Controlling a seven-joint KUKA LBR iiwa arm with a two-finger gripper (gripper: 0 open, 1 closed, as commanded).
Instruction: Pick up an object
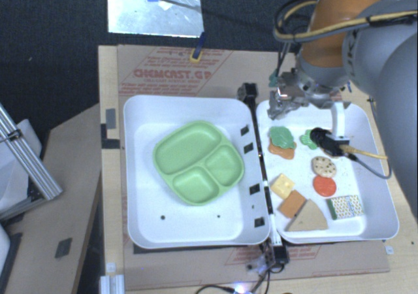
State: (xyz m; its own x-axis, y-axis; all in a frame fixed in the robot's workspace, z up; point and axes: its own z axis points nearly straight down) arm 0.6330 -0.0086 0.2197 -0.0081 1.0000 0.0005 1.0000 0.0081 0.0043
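1. The claw (279,104) hangs over the back left corner of the right bin (382,217); whether it is released or clenched, I cannot tell.
2. The green toy food piece (281,136) lies just in front of the claw, roughly round, no clear long axis.
3. It rests on a brown slice (283,151).

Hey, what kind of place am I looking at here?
Likely a robotics lab bench set up for grasping trials: a grey robot arm reaches over two white bins, one holding a green divided plate, the other toy food pieces like a cookie.
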